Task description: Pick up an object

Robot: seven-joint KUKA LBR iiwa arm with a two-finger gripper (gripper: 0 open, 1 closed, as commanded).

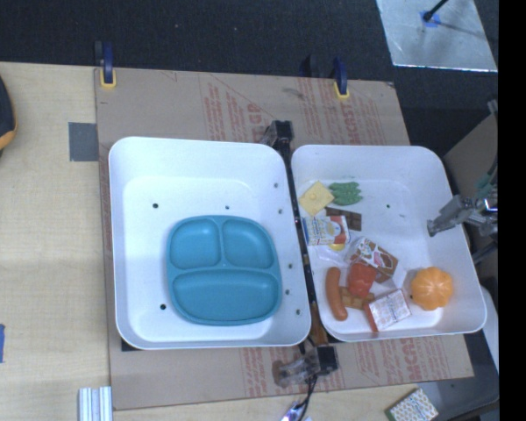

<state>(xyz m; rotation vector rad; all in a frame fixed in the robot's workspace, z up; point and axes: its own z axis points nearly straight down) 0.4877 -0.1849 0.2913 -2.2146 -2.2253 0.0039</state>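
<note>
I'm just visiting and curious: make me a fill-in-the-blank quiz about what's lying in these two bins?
1. The blue tray lies in the ____ bin.
2. The orange sits in the right bin's near ____ corner.
3. The blue tray has ____ compartments.
4. The gripper pokes in at the ____ edge of the right bin.

Missing words: left; right; three; right
</note>
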